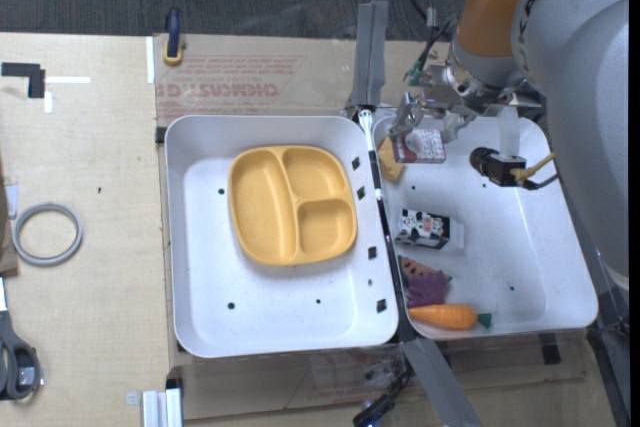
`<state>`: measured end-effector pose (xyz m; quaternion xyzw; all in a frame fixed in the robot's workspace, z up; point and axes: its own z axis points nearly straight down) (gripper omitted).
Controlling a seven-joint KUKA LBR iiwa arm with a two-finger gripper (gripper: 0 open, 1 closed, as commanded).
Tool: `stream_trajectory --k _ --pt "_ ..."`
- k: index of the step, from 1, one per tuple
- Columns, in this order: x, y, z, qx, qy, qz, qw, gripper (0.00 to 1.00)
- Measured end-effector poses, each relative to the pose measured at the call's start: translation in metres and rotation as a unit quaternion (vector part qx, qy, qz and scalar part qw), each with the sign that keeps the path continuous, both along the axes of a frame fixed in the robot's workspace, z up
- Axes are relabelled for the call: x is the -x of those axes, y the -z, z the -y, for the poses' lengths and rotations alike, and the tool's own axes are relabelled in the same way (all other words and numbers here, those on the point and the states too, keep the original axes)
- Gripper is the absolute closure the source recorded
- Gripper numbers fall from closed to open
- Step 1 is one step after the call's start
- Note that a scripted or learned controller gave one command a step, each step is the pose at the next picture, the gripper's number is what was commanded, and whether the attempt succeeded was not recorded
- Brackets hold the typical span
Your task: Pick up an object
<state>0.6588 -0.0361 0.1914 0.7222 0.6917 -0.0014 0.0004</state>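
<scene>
Fingers [418, 127] over right bin's [560, 245] far-left corner, grip state unclear, small packet [420, 147] beneath, long axis crosswise.

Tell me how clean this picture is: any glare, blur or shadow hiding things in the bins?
Camera view: even, soft light and no strong glare on the left bin; the yellow divided plate is sharp. The gripper sits in the arm's shade among cables, its outline muddled. The carrot reads clearly.
</scene>
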Motion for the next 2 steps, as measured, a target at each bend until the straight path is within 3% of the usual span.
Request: stream_trajectory --k 1,2 --pt "0.063 0.000 0.005 -0.0007 -0.137 -0.001 0.9906 1.00" --pt "0.027 0.001 -0.005 -0.0003 -0.161 -0.001 0.9870 1.00"
